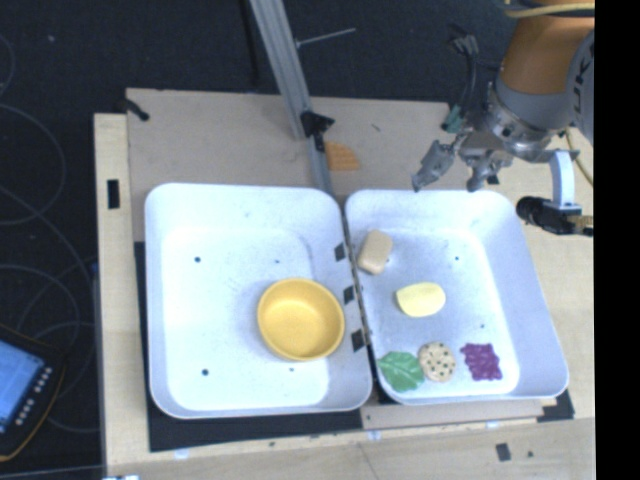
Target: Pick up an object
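- The pale wooden surface (220,133) is carrying two shallow white plastic bins side by side, their inner edges touching at the middle.
- The left white bin (190,238) is holding a round yellow bowl (300,319), sitting upright near its lower right corner with the mouth facing up.
- The right white bin (500,268) is holding five small things, all well apart from the gripper.
- The grey arm with the orange band (545,38) is reaching in from the upper right; its gripper (458,173) is hovering over the right bin's far rim, the fingers spread apart and holding nothing.
- A smooth pale yellow oval piece (420,299) is lying mid-bin, its long axis running roughly left to right.
- A beige rounded block (375,252) is resting by the bin's left wall, tilted, long axis running roughly up and down.
- A green leaf-shaped piece (401,370), a round speckled cookie (436,361) and a knobbly purple grape-like bunch (482,361) are lining up along the near edge.
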